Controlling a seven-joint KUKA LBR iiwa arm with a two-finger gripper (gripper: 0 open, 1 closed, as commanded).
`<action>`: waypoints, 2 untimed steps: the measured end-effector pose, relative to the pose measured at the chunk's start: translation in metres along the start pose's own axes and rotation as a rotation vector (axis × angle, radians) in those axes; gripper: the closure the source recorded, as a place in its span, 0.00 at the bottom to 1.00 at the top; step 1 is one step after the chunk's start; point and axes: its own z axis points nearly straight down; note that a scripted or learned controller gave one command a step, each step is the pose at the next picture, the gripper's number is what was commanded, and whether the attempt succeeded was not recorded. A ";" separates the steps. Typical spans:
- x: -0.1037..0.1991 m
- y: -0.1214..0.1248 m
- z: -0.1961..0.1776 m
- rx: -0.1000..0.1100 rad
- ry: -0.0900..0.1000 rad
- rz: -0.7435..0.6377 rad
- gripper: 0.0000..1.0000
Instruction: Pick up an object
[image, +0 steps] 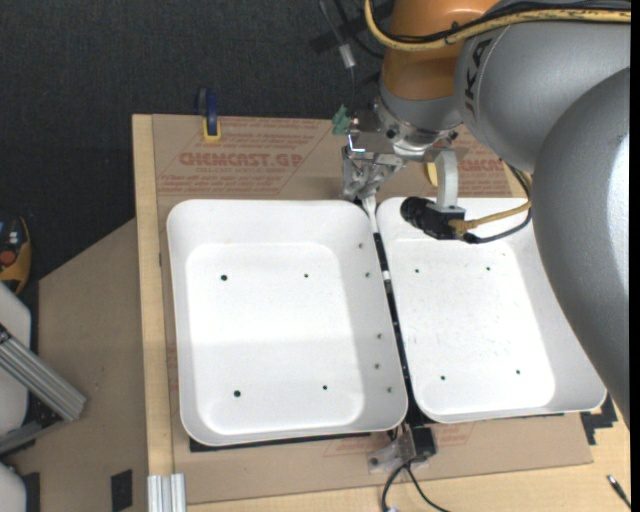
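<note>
My gripper (361, 188) hangs at the back of the bench, over the far end of the seam between the two white bins. It sits just above the left bin's (182, 300) back right corner and the right bin's (560, 330) back left corner. The grey arm with its orange band (430, 60) comes down from the upper right and covers the right bin's far right side. Nothing shows between the gripper's tips from this angle.
Both bins rest on a brown board (250, 155) with red lettering. A blue clamp (208, 112) grips the board's back edge on the left. An aluminium bar (40, 380) lies off the bench at the left.
</note>
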 end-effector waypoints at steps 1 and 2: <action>-0.027 0.002 -0.054 -0.015 -0.003 0.010 1.00; -0.072 0.001 -0.100 -0.015 -0.004 0.013 1.00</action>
